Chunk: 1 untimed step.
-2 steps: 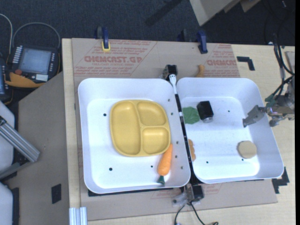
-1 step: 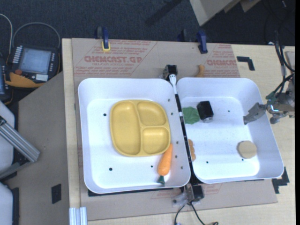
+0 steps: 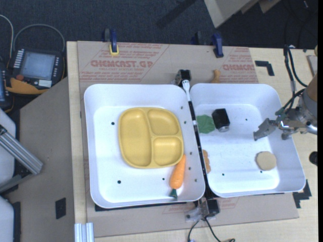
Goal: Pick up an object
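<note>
Camera view is showing the end effector (image 3: 276, 127) hanging over the right side of the right white bin (image 3: 228, 91), reaching in from the right edge. Two grey fingers are splaying apart, one pointing left and down toward the bin floor, the other stubbier beside it; the gap between them is looking fairly wide, and nothing is sitting between them. It is touching none of the objects, as far as the slant allows a judgement.

Just below it, a round tan cookie-like piece (image 3: 266, 160) is lying on the bin floor, close to the fingers but apart from them. Further left in the same bin, a black block (image 3: 220, 119) is resting beside a green leafy toy (image 3: 204, 124), the two nearly touching. A small orange piece (image 3: 205, 161) is sitting along the divide between the bins.

In the left white bin (image 3: 96, 150), a yellow divided plate (image 3: 150, 136) is taking up the middle, and a toy carrot (image 3: 177, 174) is lying just at its lower right corner.

By these signs the task is hardly begun: every object is lying in a bin, none lifted. Left to do, in my judgement, are the descent onto a chosen object, most likely the tan piece nearest by, the closing and the lift.
</note>
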Motion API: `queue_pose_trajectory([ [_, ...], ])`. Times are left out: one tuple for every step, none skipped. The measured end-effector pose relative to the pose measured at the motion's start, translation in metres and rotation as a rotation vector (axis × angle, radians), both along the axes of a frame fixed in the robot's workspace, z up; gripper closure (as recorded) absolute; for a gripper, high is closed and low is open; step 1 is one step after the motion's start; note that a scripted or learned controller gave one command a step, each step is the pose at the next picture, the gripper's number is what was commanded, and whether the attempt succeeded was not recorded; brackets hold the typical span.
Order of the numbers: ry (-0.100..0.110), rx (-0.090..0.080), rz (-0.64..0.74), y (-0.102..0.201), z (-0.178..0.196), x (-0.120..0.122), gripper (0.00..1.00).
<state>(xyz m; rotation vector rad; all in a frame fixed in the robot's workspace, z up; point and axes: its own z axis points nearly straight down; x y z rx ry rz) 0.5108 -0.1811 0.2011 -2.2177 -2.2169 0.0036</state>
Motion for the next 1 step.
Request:
queue_pose_trajectory([
  [0.002, 0.001, 0.0, -0.0006, -0.0639, 0.001, 0.0],
])
